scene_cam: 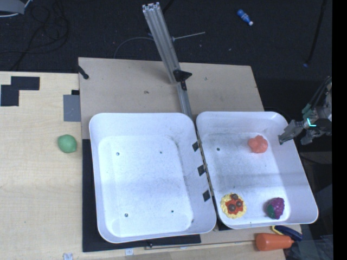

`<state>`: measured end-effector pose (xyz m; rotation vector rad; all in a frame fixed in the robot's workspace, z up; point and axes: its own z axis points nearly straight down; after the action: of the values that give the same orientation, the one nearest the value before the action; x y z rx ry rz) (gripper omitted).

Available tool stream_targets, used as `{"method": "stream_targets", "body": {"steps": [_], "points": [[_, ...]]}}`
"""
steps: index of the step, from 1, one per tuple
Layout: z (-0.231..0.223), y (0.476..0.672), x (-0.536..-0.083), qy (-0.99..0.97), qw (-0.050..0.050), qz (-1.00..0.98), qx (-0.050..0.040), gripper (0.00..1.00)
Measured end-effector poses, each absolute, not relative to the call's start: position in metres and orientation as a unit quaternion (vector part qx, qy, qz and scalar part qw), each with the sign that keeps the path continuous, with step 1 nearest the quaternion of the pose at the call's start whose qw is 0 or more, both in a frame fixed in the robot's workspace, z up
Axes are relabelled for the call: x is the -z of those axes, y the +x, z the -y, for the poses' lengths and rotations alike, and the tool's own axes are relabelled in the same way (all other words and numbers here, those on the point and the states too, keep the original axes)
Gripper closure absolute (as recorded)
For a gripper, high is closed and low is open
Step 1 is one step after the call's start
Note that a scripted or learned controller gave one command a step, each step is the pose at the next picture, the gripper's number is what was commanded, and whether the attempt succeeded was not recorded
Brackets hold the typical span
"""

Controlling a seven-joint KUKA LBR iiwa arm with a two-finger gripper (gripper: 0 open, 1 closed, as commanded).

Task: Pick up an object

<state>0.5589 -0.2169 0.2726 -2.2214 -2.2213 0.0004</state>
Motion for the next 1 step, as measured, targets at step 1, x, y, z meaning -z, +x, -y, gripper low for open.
{"method": "stream_targets", "body": {"steps": [1], "points": [[0.2169,0.5589,-0.2726,-0.707,0.000,0.707,-0.0001,0.00]]}}
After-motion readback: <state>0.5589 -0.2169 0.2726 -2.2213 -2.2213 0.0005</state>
